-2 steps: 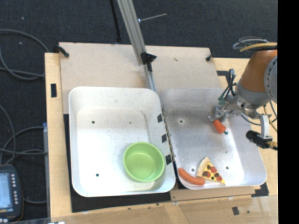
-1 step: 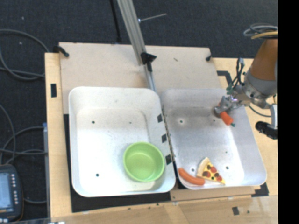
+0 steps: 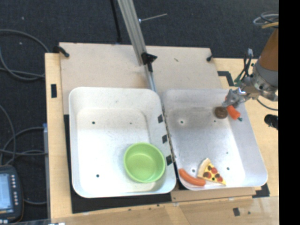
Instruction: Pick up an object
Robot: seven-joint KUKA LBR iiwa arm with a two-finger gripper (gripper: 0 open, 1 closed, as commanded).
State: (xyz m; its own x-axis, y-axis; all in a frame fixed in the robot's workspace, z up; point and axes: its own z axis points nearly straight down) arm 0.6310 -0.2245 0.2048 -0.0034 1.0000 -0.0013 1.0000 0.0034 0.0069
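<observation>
Seemingly mid-approach, the pincer (image 3: 233,102) sits in the camera view at the far right corner of the right bin (image 3: 243,139), just over its rim, with the grey arm and orange band rising behind it toward the right edge. Whether it is released or clenched I cannot tell; the metal tip is too small and blurred to read.

Right at the pincer's tip lie two small things: a brown round object (image 3: 220,112) just to its left and a little nearer the camera, and an orange piece (image 3: 234,112) directly below the tip, possibly touching it. Neither is plainly between the tips, so I would not call either one held.

Well away from the pincer, toward the near edge of the same bin, lie a pizza slice (image 3: 210,172) and, beside it, a red sausage (image 3: 191,177). Farther still, across the divide in the left bin (image 3: 89,125), stands a green bowl (image 3: 144,161).

As for risk: the two nearby items sit close together and hard against the bin's sloping wall. A closing grip could nudge the round one so it rolls off, catch both badly, or strike the rim, and the lift would come up with nothing.
</observation>
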